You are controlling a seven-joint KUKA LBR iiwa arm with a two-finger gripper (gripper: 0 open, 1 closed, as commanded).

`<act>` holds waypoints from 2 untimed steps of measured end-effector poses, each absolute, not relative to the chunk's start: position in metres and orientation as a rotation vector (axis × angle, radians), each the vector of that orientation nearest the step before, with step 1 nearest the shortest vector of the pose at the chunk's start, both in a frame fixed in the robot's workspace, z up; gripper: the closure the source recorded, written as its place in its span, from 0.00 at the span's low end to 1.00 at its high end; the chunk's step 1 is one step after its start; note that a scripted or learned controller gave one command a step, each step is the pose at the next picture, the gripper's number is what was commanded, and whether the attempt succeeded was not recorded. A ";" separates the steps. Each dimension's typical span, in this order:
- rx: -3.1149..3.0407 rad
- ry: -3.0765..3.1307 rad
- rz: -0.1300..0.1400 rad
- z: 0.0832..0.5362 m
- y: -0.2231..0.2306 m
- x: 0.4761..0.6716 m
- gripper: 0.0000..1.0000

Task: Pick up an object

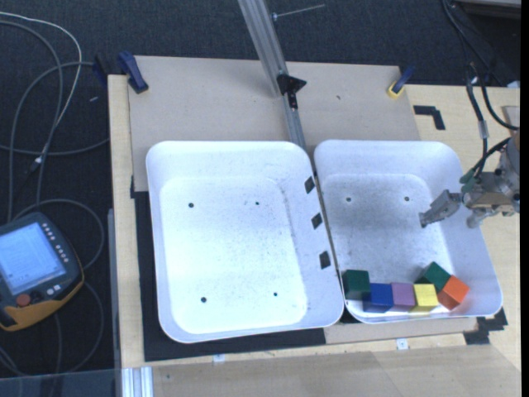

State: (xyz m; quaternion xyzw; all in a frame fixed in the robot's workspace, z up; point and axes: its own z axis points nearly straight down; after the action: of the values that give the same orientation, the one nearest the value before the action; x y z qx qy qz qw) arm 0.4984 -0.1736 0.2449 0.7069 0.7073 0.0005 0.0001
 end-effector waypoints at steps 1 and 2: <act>2.211 2.230 0.006 0.260 -0.113 0.525 0.00; 2.229 2.223 -0.007 0.167 -0.159 0.541 0.00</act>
State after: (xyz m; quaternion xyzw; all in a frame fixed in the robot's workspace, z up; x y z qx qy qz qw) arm 0.5410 -0.1592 0.1672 0.7081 0.7061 -0.0024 -0.0034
